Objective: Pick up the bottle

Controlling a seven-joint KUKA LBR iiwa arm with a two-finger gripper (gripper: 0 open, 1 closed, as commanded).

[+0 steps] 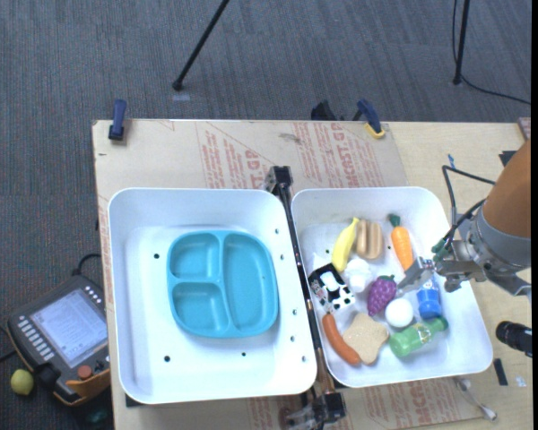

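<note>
A green bottle (418, 338) lies on its side near the front right corner of the right bin (466, 352). Just behind it stands a small blue container (429, 303) with a white top. My gripper (429, 276) hangs over the right side of this bin, directly above the blue container and a little behind the green bottle. The arm comes in from the right, with its orange band at the view's edge. Nothing shows as held.
Packed around the bottle in the right bin are a white ball (399, 313), purple grapes (381, 294), a toast slice (368, 337), a sausage (340, 339), a carrot (402, 245), a banana (344, 243) and a cow figure (334, 290). The left bin holds a blue divided plate (222, 284).
</note>
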